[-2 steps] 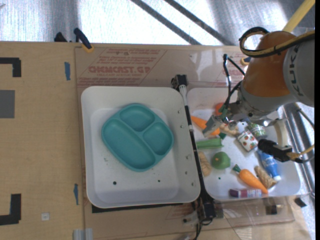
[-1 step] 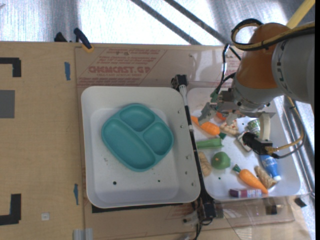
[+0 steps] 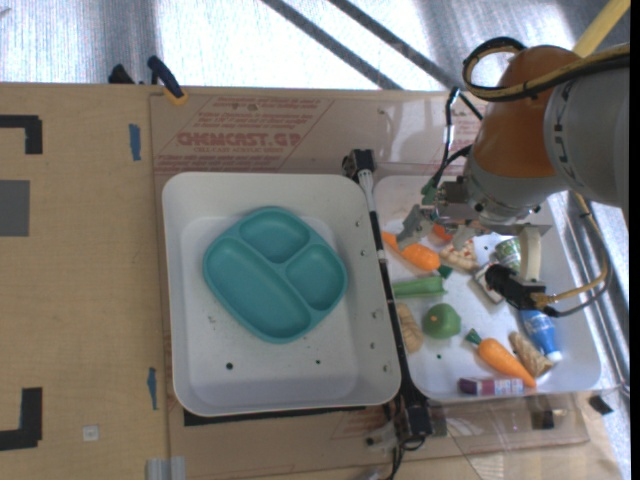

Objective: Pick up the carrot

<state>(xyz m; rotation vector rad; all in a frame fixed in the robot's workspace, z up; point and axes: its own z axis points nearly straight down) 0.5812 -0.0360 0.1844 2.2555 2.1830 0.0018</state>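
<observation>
Well, my gripper (image 3: pixel 437 220), width I cannot tell, could snag the green stick (image 3: pixel 418 286) beside the carrot (image 3: pixel 420 258).

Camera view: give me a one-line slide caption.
Pincer over the right bin of toy food, a carrot toward its near edge; teal divided plate in the left bin.

- A robotics lab bench, covered in cardboard (image 3: pixel 80 268) marked with blue tape (image 3: pixel 135 141).
- An industrial arm (image 3: pixel 530 128) hangs over toy food (image 3: pixel 440 320) in one of two white bins (image 3: pixel 182 368).
</observation>
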